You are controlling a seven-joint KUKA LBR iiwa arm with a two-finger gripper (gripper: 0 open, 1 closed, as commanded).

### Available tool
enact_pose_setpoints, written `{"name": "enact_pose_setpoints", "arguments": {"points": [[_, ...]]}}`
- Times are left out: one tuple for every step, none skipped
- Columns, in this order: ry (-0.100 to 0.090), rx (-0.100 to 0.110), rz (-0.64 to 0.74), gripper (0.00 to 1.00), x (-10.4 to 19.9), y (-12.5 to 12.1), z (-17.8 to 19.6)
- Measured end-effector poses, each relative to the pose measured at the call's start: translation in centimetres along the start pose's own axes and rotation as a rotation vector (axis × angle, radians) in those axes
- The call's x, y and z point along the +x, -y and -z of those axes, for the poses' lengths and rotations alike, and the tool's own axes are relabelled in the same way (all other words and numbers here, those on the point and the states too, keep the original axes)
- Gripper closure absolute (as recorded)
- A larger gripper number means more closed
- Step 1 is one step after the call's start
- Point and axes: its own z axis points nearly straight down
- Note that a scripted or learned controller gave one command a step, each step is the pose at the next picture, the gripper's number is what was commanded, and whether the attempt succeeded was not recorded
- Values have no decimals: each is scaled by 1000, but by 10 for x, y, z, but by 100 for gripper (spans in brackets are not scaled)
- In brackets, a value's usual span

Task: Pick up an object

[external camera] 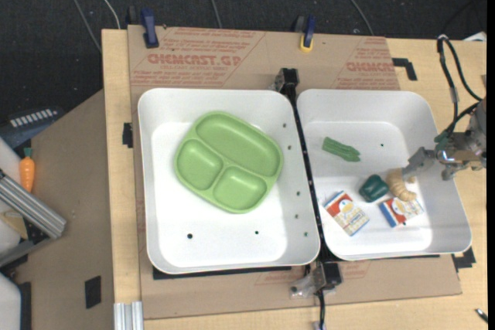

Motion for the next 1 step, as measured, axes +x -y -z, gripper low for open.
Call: {"name": "enact_pose_setpoints", "arguments": {"points": [[1,-4,3,0,34,-14,44]]}}
